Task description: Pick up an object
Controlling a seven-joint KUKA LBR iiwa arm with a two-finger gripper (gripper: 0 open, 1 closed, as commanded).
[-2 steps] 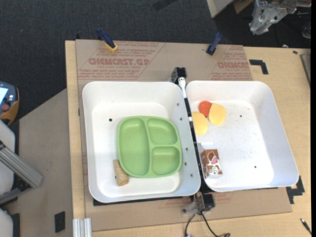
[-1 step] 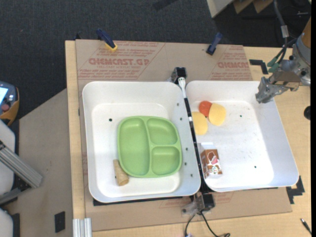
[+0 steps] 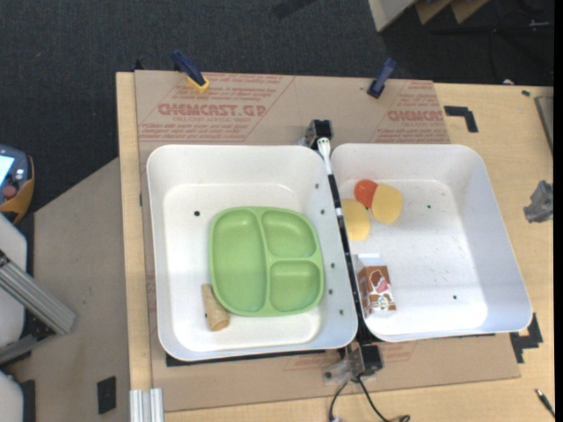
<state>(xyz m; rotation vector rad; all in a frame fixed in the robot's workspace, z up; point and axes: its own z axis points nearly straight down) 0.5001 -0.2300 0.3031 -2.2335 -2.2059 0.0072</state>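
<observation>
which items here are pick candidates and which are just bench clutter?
Pick candidates: green divided plate, cork-like piece, two yellow pieces, red piece, brown-and-white packet.

Just fixtures: left bin, right bin, two clamps, cardboard sheet.

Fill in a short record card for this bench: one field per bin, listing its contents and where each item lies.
left white bin: green three-compartment plastic plate in the middle; small tan cork-like cylinder touching the plate's front left edge
right white bin: small red round piece, yellow rounded piece and paler yellow piece clustered at rear left; brown-and-white packet at front left
</observation>
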